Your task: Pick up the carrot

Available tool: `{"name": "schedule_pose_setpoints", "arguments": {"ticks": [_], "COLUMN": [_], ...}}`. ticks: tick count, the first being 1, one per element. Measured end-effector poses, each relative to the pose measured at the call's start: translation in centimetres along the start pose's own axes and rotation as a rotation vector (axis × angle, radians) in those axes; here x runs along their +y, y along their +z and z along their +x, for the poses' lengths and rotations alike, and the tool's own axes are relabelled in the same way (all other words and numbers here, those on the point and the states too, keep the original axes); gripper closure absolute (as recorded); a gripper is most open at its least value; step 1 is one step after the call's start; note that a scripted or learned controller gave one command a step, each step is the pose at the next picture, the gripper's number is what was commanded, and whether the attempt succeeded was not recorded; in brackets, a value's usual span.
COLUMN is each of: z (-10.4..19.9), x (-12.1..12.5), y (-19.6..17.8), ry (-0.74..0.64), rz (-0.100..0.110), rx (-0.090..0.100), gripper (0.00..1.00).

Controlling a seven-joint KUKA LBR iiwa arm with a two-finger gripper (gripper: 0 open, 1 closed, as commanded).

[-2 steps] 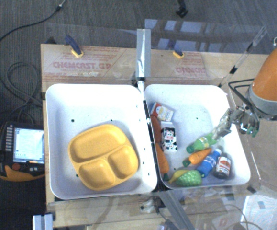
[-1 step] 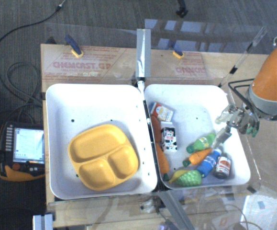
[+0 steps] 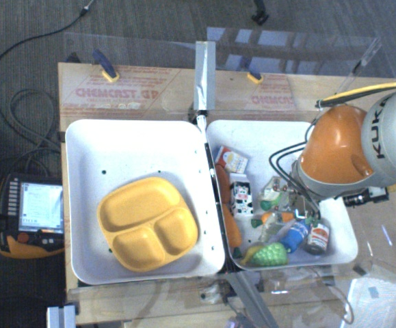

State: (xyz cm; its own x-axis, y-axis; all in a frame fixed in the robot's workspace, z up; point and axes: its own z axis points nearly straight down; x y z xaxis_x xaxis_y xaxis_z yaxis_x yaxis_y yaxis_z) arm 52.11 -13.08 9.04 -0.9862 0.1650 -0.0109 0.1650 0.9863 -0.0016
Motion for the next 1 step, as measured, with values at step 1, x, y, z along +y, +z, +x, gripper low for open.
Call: {"name": "schedule_pose_setpoints", "arguments": {"ticks": [1], "z": [-0.32], "x": [0.08], "y": [-1.13], "ry": [0.000], "rz": [0.000], "rx": [-0.010], "gripper": [1.00]}}
